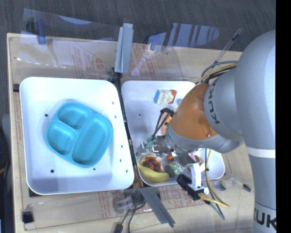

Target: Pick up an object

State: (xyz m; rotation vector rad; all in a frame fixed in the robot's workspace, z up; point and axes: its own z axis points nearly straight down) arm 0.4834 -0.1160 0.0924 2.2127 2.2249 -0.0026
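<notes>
While gripper point(161, 155) sits low over cluttered heap in right bin point(136, 101), finger state unreadable; target banana point(153, 174) at heap edge, descend straight, avoid bin wall.

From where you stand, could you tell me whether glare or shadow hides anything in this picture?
Camera view: even light, no strong glare on the left bin; the blue tray is crisp; the arm shades and hides much of the right bin, with the banana showing.

Blue divided tray point(79, 134): smooth plastic, faint sheen. It lay in the left bin point(34, 130), a white, matt plastic. Right of that bin, my wrist band point(194, 118) looked glossy orange, my arm casing point(247, 96) smooth grey.
</notes>
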